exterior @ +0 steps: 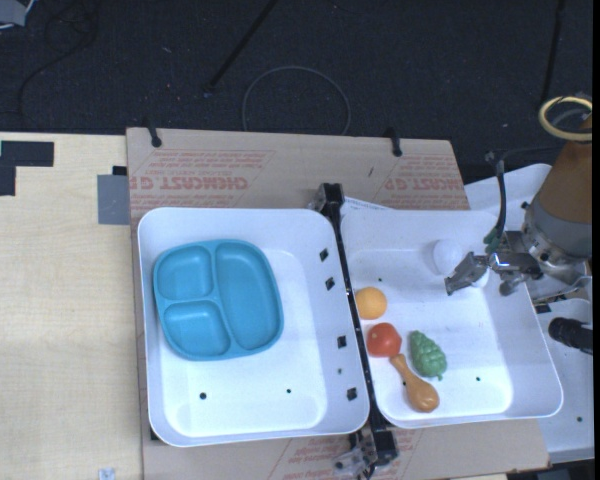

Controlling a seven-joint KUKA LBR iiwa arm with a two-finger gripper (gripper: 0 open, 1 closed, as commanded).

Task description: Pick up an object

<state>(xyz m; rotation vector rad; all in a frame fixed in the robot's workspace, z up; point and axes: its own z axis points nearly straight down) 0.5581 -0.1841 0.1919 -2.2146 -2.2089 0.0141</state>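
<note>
Seen from above the bench, two shallow white plastic bins sit side by side on a sheet of brown printed cardboard (pixel 280 173), itself laid on a pale wooden bench top (pixel 50 318). The left bin (pixel 310 408) carries a turquoise plastic tray with three compartments (pixel 218 298), lying toward nine o'clock of the bin's middle. In the right bin (pixel 540 398), a small cluster sits at roughly seven o'clock of its floor: a round orange ball (pixel 370 302) near the dividing wall, a red tomato-like ball (pixel 384 339) just below it, a tan pear-shaped wooden piece (pixel 416 386) touching the red one's lower edge, and a knobbly green vegetable-shaped toy (pixel 428 354) just beside both. A white rounded object (pixel 447 255) rests apart at about twelve o'clock in the same bin. The grey arm with its orange band (pixel 570 183) enters from three o'clock, and its metal two-finger gripper (pixel 467 273) hangs over the right bin just beside the white object; the fingers look slightly apart with nothing between them.
</note>
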